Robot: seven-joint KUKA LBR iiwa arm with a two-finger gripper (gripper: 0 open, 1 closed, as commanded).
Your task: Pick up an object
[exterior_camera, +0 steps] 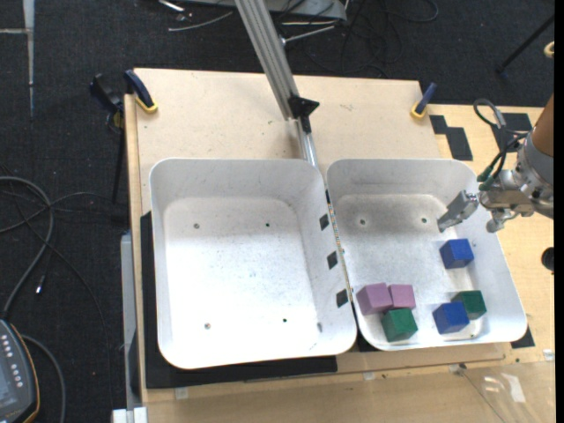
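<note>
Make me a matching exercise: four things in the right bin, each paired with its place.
Things:
1. hand
2. lone blue block
3. pink blocks
4. green block below the pink ones

Places:
A. nearest the bin's front rim
B. by the divider between bins
C. over the far right rim
D. just below the hand

Pairs: 1-C, 2-D, 3-B, 4-A

Wooden bench (220,117) w/ yellow clamp (141,91) far left, blue clamp (425,100) far right; metal pole (269,47) slants in from far side.
</note>
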